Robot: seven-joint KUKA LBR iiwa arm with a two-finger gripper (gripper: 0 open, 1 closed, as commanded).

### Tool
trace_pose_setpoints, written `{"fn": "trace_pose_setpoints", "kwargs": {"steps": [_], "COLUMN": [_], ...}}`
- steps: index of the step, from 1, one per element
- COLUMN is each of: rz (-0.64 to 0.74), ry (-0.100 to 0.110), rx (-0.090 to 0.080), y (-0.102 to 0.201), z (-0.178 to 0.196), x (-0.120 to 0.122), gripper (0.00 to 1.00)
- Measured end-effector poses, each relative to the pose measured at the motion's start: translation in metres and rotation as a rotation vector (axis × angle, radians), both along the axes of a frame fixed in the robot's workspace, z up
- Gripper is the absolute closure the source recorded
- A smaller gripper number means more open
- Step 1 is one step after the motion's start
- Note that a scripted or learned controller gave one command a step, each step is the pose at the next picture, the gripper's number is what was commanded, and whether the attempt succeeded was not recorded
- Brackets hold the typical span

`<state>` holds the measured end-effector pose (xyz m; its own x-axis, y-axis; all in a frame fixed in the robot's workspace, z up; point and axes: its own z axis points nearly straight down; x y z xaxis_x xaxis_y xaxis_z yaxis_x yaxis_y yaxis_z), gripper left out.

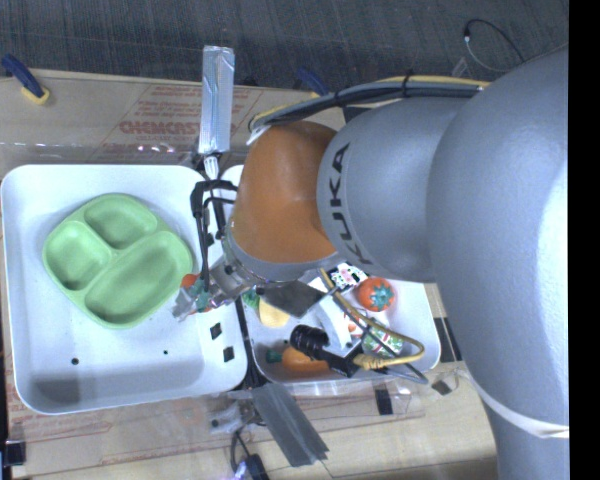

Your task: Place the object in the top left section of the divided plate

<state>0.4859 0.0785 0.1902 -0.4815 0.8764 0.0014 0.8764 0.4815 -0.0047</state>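
Nearest you, an orange carrot-like piece [300,361] lies along the near wall of the right bin [410,318], at about 6 o'clock in that bin. Just past it, a yellow piece [272,314] sits toward the bin's 9 o'clock side. A red tomato [376,293] rests further toward 3 o'clock, close under the grey arm [460,198].

Look next at the gripper [192,300]. It hangs low over the right wall of the left bin [110,368], at roughly 4 o'clock from the green divided plate [120,258]. A small orange-red piece [188,282] shows right against the gripper, just beside the plate's rim at 3 to 4 o'clock and outside the plate itself. You cannot tell from this view whether the gripper is clenched on that piece or released.

The plate lies in the far half of the left bin, with its one large section turned toward 5 o'clock and its two smaller sections toward 9 and 12.

Farthest from you, a silver strip [217,98] stands at the left bin's 12 o'clock edge, and a blue clamp [25,78] grips the board at 11 o'clock.
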Motion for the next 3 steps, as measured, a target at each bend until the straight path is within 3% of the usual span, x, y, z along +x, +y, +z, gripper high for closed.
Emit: {"fn": "trace_pose_setpoints", "kwargs": {"steps": [1,2,3], "rz": [0.071,-0.425,-0.427], "ry": [0.008,0.003,0.002], "rx": [0.000,-0.001,-0.002], "y": [0.047,0.108,0.106], "z": [-0.090,-0.099,-0.099], "x": [-0.013,-0.012,-0.012], "gripper": [1.00,1.00,0.00]}}
